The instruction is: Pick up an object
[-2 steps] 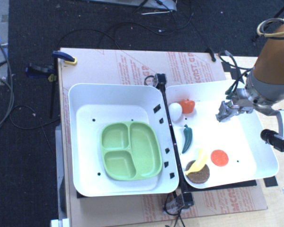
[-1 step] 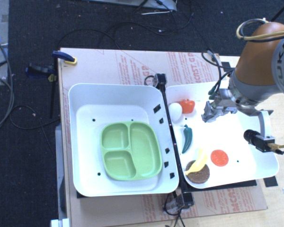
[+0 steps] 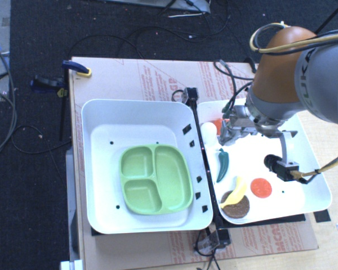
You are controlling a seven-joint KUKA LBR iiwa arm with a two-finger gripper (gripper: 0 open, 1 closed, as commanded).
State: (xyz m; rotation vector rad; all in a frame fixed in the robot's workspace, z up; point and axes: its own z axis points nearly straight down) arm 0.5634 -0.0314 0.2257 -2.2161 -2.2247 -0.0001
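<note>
Gripper (image 3: 228, 135) low over right bin (image 3: 312, 176), finger state unclear. Green pepper (image 3: 222, 163) just below it, apart.

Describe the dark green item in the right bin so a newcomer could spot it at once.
Start at the right bin, near its left wall. The green pepper lies there, below a white egg-like piece and above the yellow banana. It alone is dark green, slim and curved.

Arm (image 3: 304, 72) cut off at right edge, red object (image 3: 219, 122) mostly hidden beneath end effector (image 3: 232, 129)
</note>
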